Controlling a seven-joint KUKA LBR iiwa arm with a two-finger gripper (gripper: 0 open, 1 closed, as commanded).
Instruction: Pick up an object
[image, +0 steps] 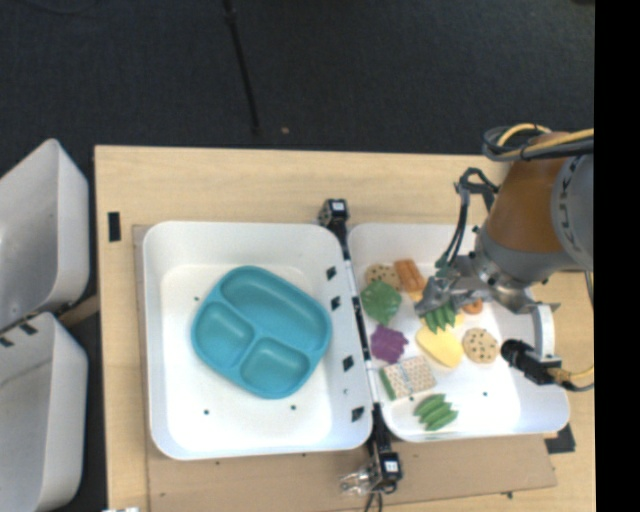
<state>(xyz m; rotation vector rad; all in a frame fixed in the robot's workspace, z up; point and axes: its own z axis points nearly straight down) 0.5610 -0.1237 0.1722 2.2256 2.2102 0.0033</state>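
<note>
Counter (120, 180) of pale wood fills the middle of the frame, carrying two shallow white bins side by side.

Nearest, at the lower edge of the right bin (500, 415): a green pea pod (434, 411), lower centre-right of the frame. Just above it, a speckled square cracker (410, 378). Further up, a purple piece (388, 344) next to the divider, a yellow wedge (440, 346) to its right, and a chocolate-chip cookie (480, 345) just beside the wedge.

Left bin (170, 400): one teal divided plate (261, 330), lying flat and turned at an angle, centre-left of the frame.

Further back in the right bin: a green leafy piece (380, 299), a second cookie (377, 274), an orange piece (407, 273).

Tool (438, 298) hangs low over the right bin's middle, directly above a green ridged piece (440, 319) which touches the yellow wedge. Cannot tell whether the tool is released or clenched; the wrist body hides its tips. Nothing visibly held.

Arm (535, 215), grey with an orange band, enters from the upper right of the frame.
</note>
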